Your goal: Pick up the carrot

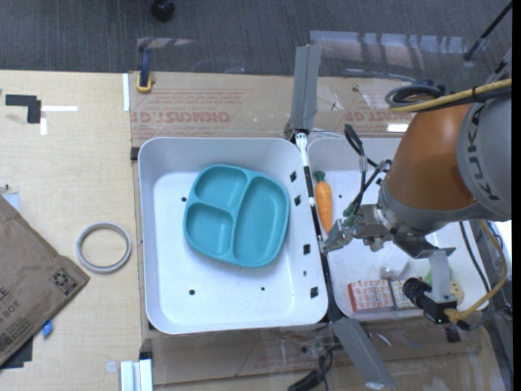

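Just beyond the pincer (335,236), toward the far wall of the right bin (370,147), lay the carrot (324,204), orange with its green top pointing away, close against the bin's left wall. Whether the pincer was apart or together could not be told; nothing showed between its tips, and the carrot lay free. To the pincer's left, in the left bin (163,243), sat a teal divided plate (237,215). Behind the pincer, under the arm, a small printed box (374,295) rested on the right bin's floor. Far off left, a tape ring (103,246) lay on the tabletop (57,169).
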`<state>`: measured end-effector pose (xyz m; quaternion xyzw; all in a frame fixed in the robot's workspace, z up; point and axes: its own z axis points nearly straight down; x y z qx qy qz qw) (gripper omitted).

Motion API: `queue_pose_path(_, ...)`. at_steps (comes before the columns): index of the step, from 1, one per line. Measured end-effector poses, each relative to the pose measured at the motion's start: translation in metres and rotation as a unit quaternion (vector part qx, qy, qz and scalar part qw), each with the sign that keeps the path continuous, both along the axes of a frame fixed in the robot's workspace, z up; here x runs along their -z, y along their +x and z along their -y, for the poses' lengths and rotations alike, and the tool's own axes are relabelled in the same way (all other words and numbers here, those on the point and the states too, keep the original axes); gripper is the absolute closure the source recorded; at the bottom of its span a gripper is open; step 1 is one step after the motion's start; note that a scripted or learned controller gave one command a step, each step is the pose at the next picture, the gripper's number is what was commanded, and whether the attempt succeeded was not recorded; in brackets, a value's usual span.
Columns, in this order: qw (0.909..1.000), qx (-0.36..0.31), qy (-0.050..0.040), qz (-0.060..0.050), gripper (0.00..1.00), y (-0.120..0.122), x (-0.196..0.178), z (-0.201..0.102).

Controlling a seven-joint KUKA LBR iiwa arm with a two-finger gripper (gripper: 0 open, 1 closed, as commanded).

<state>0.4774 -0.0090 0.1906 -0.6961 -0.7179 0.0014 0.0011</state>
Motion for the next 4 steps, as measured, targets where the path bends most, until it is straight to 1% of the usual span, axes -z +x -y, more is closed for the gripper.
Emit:
queue_pose_path(1,1.0,0.002,-0.0005,-0.001,1.0,0.001,-0.008,0.001)
queue_pose_path(2,1.0,0.002,-0.0006,-0.001,0.0,0.001,-0.008,0.001)
queue_pose_path(3,0.9941,-0.109,-0.0003,0.001,0.0,0.063,0.0,-0.001)
queue_pose_path(4,0.9753,-0.221,0.0007,0.0,0.0,0.0,-0.007,-0.012)
